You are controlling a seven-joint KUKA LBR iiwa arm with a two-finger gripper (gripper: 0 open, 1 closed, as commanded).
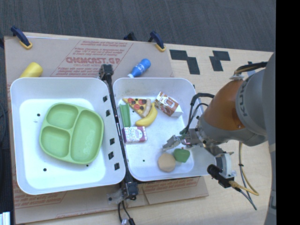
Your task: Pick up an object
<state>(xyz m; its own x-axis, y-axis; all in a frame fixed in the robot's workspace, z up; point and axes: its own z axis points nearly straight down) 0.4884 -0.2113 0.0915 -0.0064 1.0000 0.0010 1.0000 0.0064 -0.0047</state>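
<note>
In the right bin (187,86), toward the lower right of the frame, the end effector (174,143) is seen just above a green object (182,155) and a tan round one (166,162); its opening cannot be told. A banana (147,117) and a pink carton (134,134) are crowded at upper left.

Dark grey ribbed floor (140,8) behind. Light wood surface (253,182) with black block marks (201,60) at the right, probably tape. Printed cardboard sheet (89,57) held by blue-and-yellow clamps (21,37). Even overhead light.
</note>
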